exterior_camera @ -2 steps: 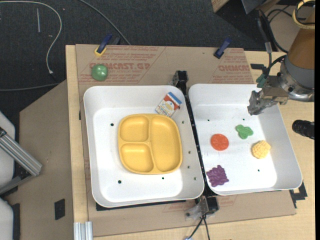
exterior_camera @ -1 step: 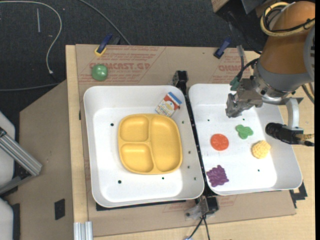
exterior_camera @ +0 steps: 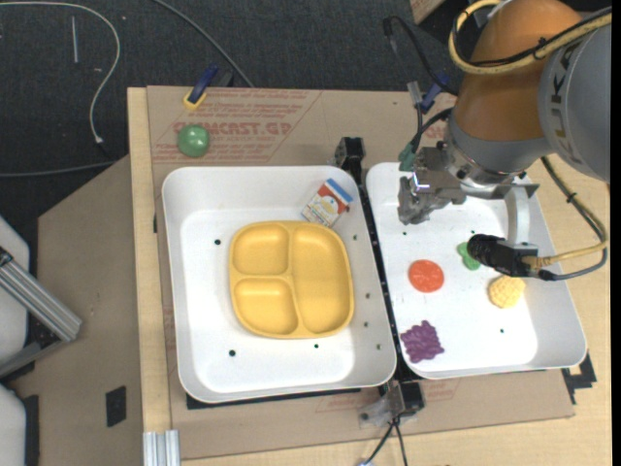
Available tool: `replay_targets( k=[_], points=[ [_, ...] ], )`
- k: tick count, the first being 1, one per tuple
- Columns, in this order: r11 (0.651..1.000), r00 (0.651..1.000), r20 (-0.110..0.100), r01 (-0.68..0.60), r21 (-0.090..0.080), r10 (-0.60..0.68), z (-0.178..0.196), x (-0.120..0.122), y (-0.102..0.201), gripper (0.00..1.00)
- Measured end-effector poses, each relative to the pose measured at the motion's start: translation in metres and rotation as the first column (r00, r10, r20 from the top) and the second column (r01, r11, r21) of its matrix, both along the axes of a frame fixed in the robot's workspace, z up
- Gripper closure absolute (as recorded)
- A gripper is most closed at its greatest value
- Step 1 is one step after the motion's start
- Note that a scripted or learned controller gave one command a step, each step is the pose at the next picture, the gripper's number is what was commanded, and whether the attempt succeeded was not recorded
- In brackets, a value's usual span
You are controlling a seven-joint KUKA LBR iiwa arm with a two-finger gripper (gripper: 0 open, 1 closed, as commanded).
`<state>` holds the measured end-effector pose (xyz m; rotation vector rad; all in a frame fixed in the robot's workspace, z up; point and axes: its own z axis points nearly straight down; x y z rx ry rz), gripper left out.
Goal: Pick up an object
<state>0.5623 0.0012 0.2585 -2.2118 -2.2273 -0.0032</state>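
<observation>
My gripper (exterior_camera: pixel 415 209) hangs over the back left part of the right bin (exterior_camera: pixel 553 343), its dark fingers pointing down with nothing visibly between them. In front of it an orange-red round piece (exterior_camera: pixel 425 276) lies on the bin floor. A purple grape-like cluster (exterior_camera: pixel 421 340) sits nearer the front. A yellow bumpy piece (exterior_camera: pixel 506 291) rests to the right, and a green piece (exterior_camera: pixel 470 256) peeks out beside a black part of the arm.
The left bin (exterior_camera: pixel 194 260) holds a yellow divided tray (exterior_camera: pixel 290 279) and a small white carton (exterior_camera: pixel 326 203) at its back right. A green ball (exterior_camera: pixel 194 141) and a blue clip (exterior_camera: pixel 203 85) lie on the cardboard behind. The arm's bulk covers the right bin's back.
</observation>
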Motion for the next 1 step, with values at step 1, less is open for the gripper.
replay_targets(
  k=[1],
  points=[
    [1.000, 1.000, 0.000, 0.001, -0.001, -0.001, -0.0004, -0.0016, 0.0499, 1.00]
  ],
)
